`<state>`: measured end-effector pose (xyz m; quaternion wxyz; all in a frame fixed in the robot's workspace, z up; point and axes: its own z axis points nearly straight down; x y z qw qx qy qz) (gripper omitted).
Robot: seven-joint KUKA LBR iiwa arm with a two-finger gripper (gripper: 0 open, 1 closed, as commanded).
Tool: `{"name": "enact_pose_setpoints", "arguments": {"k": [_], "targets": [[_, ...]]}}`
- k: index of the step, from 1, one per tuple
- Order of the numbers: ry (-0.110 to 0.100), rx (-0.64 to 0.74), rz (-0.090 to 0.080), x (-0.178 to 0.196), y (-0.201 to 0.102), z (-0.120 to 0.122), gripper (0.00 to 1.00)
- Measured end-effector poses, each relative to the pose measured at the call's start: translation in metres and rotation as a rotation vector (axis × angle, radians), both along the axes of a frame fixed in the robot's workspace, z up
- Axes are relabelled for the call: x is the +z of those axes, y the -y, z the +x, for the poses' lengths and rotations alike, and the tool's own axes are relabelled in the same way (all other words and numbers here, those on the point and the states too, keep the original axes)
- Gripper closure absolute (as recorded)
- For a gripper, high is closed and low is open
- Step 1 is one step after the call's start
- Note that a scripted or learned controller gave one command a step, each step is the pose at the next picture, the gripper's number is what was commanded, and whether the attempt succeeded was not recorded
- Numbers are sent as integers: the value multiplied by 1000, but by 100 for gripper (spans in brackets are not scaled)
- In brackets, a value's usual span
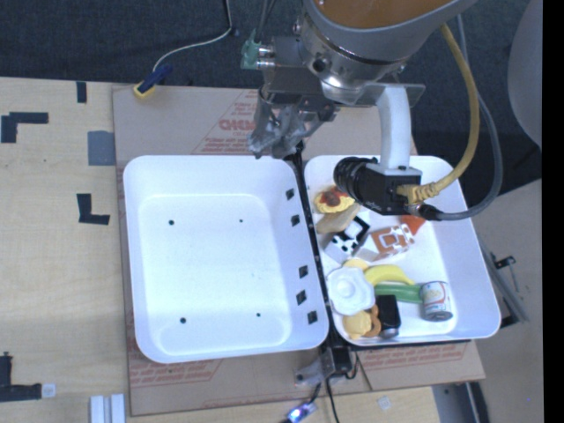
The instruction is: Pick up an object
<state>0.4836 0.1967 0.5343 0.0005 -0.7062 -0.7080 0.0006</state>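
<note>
The arm [388, 7] is cut off by the top edge, its black camera mount [374, 186] covers part of the right bin's [467, 263] far end, and the small piled objects [374, 276] there overlap, several too blurred to identify.
</note>
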Motion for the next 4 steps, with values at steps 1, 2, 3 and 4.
{"name": "enact_pose_setpoints", "arguments": {"k": [1,2,3,4], "targets": [[0,0,0,0,-19,0,100],[0,0,0,0,-37,0,100],[-1,1,0,10,-37,0,100],[-3,3,-1,20,-37,0,100]]}}
